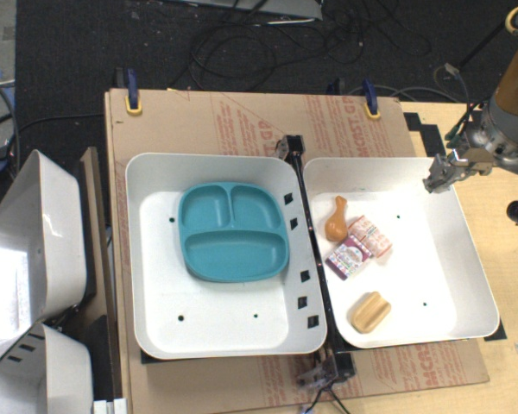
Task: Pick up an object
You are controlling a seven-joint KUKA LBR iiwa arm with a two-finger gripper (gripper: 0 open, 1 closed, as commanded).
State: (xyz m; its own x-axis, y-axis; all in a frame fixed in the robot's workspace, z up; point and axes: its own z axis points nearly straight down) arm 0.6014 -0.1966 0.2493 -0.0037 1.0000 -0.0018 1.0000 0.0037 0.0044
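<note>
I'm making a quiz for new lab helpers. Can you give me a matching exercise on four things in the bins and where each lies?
Things:
1. teal divided plate
2. orange drumstick toy
3. pink packet
4. tan bread roll

Places:
A. right bin, nearest its front rim
B. left bin
C. right bin, middle
D. right bin, by the divider, farthest back

Pairs: 1-B, 2-D, 3-C, 4-A

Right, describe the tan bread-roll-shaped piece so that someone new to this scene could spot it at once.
Start at the right-hand shallow white bin, the one without the teal divided plate. Three small things lie in its left half; the tan bread-roll-shaped piece is the one nearest the camera, lying alone below the pink and purple packets. It is plain, stubby and rounded, unlike the orange drumstick-shaped toy with its narrow end.
</note>
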